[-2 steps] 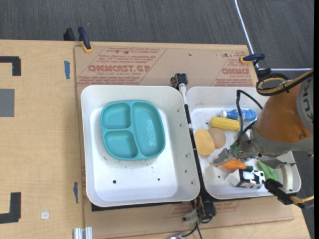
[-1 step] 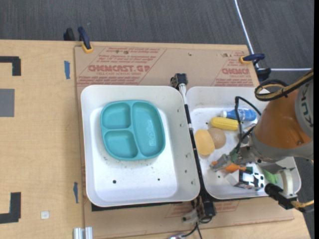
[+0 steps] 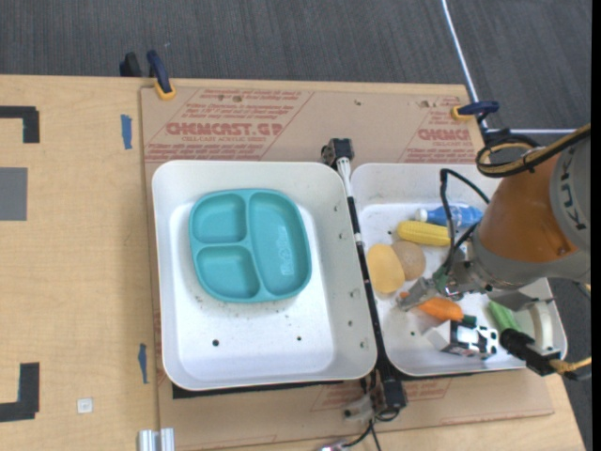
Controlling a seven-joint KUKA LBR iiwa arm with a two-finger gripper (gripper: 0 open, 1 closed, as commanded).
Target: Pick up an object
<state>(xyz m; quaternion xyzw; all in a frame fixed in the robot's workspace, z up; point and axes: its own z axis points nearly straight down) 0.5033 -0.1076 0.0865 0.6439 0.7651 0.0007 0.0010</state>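
Nearest the camera, the pale wooden bench (image 3: 66,280) shows flat, matte grain with black tape marks at its left edge and small blue tape bits. On it lies a brown cardboard sheet (image 3: 235,125) printed with red lettering, clipped at its far corners by an orange-blue clamp (image 3: 160,73) and a blue-orange clamp (image 3: 474,111). Two shallow white plastic bins with rounded corners sit side by side on the sheet, touching along the middle. The left bin (image 3: 188,355) holds a teal plate (image 3: 251,244), smooth and glossy, with three compartments. The right bin (image 3: 376,346) holds a heap of toy-like things: a black-and-white piece (image 3: 474,339) near the front wall, a green piece (image 3: 502,316), an orange carrot shape (image 3: 439,308), a rounded yellow lump (image 3: 385,266), a bumpy yellow corn cob (image 3: 423,233), and a blue-and-white bottle (image 3: 451,216) toward the far wall. The gripper (image 3: 427,292) reaches down among these, just beside the carrot and the lump; I cannot tell whether it is wide or closed, nor whether it holds anything. The arm (image 3: 526,224), grey with an orange band, comes in from the right, trailing black cables. Beyond the bench lies dark grey ribbed carpet (image 3: 282,17), crossed by a thin white line (image 3: 455,36).
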